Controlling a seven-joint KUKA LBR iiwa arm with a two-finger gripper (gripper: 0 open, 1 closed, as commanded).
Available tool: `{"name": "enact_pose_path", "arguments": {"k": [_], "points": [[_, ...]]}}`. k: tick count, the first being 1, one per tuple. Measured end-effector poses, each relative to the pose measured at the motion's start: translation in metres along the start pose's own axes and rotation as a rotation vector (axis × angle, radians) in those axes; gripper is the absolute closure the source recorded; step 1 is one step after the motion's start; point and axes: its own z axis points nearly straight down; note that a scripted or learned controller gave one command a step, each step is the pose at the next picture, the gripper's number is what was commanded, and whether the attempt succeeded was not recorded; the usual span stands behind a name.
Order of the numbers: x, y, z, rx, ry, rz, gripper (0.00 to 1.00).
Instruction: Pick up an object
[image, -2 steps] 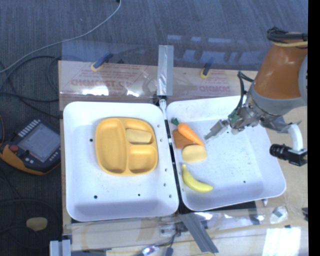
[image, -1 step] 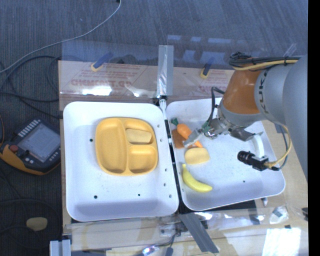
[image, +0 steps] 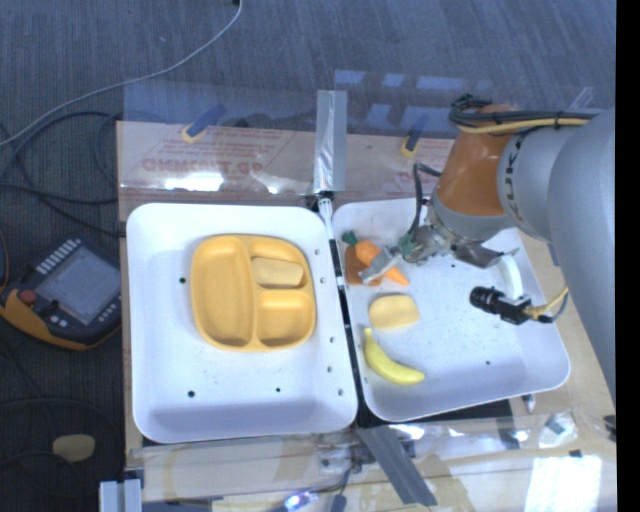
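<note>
Grey carpet surrounds the table (image: 140, 150). Left bin (image: 150, 380) holds a yellow tray (image: 225, 300). In the right bin (image: 520, 370), my end effector (image: 388, 262) reaches the carrot (image: 366, 256); grip unclear. Light, stiff, smooth: take it mid-body. Banana (image: 390, 366) lies nearer.

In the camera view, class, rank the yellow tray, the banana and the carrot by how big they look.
1. yellow tray, by far the largest
2. banana
3. carrot, though the gripper hides part of it, so its rank below the banana is unsure
</note>
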Motion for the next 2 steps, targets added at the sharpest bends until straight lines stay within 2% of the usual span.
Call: {"name": "enact_pose_path", "arguments": {"k": [1,2], "points": [[0.0,0.0,0.0,-0.001,0.0,0.0,0.0],[-0.005,0.013,0.001,0.005,0.005,0.014,0.0]]}}
